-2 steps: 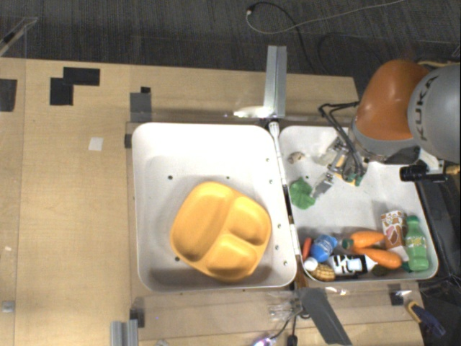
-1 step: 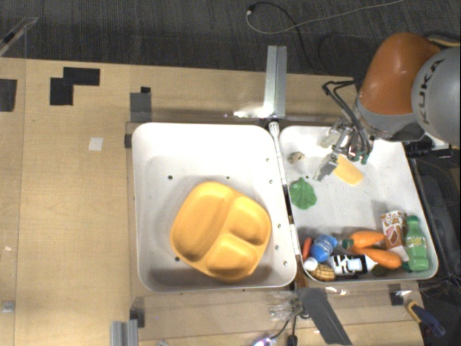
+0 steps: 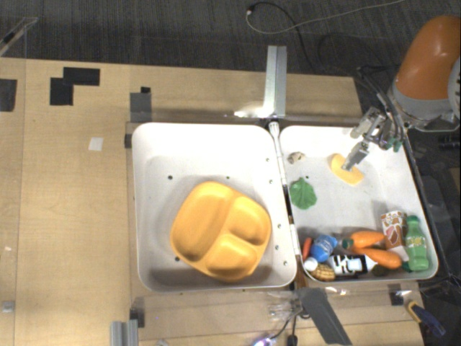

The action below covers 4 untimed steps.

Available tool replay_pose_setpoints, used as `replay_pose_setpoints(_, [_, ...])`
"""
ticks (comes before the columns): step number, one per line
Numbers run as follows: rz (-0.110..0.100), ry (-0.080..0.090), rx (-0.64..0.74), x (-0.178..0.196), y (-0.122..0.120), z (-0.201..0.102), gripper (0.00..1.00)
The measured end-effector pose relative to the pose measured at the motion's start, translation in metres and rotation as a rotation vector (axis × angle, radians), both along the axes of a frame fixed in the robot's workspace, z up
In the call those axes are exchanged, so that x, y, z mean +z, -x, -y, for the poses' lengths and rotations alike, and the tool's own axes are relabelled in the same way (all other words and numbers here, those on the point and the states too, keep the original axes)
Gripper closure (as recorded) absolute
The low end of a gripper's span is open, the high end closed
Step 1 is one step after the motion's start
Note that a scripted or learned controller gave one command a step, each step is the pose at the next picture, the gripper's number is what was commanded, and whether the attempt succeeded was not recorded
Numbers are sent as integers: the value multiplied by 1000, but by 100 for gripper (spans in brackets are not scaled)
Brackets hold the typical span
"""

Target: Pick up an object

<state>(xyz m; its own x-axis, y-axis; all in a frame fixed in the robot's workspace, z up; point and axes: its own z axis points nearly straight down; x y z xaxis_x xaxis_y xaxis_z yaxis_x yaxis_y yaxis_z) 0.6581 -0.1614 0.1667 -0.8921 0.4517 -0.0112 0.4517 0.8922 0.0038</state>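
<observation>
The wooden bench [image 3: 65, 215] carries two shallow white bins side by side, with a metal post [image 3: 276, 81] rising at the far end of the seam between them. The left bin [image 3: 155, 150] holds one thing, a big yellow divided tray [image 3: 220, 229], lying tilted toward its near right corner. The right bin [image 3: 392, 193] holds the smaller things. The arm [image 3: 432, 63], its orange band showing at the upper right, reaches in over the far right corner of this bin. The gripper [image 3: 354, 161] points down and to the left, with its tip touching or just above a pale yellow piece [image 3: 346, 169] that lies flat on the bin floor near the far wall; whether the fingers are spread or closed cannot be told from this angle, and the piece does not show between them. A green leafy piece [image 3: 302, 193] lies near the left wall, well apart from the yellow one, and a small pale bit [image 3: 294, 157] sits beyond it toward the far left corner. Along the near wall a heap is packed together: two carrots [image 3: 374, 247], a green bottle [image 3: 414, 244] at the right end, a red and white carton [image 3: 393, 228] just beside it, a blue can [image 3: 323, 246], and a black and white item [image 3: 348, 264] in front.
</observation>
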Motion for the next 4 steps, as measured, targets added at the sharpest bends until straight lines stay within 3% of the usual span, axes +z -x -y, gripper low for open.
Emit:
replay_pose_setpoints(1, [1, -1, -91, -78, 7, 16, 0])
replay_pose_setpoints(2, [13, 0, -88, -62, 3, 14, 100])
replay_pose_setpoints(3, [13, 0, -88, -62, 3, 14, 0])
replay_pose_setpoints(4, [-19, -4, -146, -79, -2, 27, 0])
